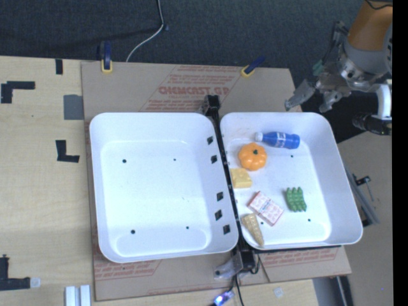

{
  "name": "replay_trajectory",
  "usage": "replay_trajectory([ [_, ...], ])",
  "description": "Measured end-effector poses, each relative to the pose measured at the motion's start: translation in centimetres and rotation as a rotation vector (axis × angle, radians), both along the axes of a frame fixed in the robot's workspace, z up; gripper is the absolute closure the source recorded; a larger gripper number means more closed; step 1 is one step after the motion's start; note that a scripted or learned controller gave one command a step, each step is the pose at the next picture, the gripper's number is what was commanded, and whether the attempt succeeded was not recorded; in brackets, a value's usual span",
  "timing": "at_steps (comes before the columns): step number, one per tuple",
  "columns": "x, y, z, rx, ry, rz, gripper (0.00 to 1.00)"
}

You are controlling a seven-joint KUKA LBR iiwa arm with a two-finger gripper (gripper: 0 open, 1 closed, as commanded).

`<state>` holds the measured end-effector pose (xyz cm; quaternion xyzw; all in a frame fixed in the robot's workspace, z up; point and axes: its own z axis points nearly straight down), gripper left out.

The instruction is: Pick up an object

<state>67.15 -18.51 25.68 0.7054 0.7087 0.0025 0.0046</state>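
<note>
White bin [319, 233] at lower right holds a wafer [253, 229], pink packet [265, 208], green block [295, 199], cheese [241, 178], orange pumpkin [252, 157] and blue bottle [278, 139]. At upper right, the jaws [312, 97] hang spread, holding nothing.

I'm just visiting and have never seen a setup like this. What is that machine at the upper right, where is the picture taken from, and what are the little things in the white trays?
The picture comes from one camera fixed above the bench, looking down at a slant. The machine is a robot arm, grey with an orange band, reaching in from the right. At its tip is a two-finger pincer, spread open, hovering beyond the right bin's far corner and holding nothing. That bin holds a blue bottle, an orange pumpkin-like toy, a yellow block, a small red-and-white packet, a green studded piece and a tan wedge. The left bin sits beside it. The arm's job is to pick one object up.
</note>
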Motion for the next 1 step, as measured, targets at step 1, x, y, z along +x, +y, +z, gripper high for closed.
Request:
replay_trajectory([
  [1,-0.19,2.35,9.78,0.001,0.001,0.0,0.0],
])
